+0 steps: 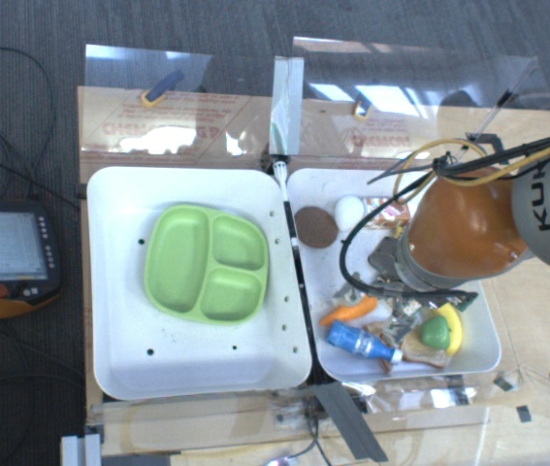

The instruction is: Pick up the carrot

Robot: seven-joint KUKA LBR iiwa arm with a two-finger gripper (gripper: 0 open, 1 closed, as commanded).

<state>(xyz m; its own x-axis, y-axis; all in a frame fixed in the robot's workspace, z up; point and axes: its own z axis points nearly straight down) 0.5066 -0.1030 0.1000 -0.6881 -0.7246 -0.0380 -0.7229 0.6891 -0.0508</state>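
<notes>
Your left bin (129,357) holds a green divided plate (207,263). Right of that plate, the other bin (478,352) holds the arm's hand (412,309), its grip impossible to tell, a blue bottle (360,342), a brown disc (315,226), and the small orange carrot (350,311) lying flat.

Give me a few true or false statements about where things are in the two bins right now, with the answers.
1. The carrot lies in the right bin. True.
2. The green plate sits in the right bin. False: it is in the left bin.
3. The blue bottle lies near the carrot. True.
4. The carrot rests on the green plate. False: it lies on the right bin's floor.
5. The arm hangs over the left bin. False: it is over the right bin.
</notes>
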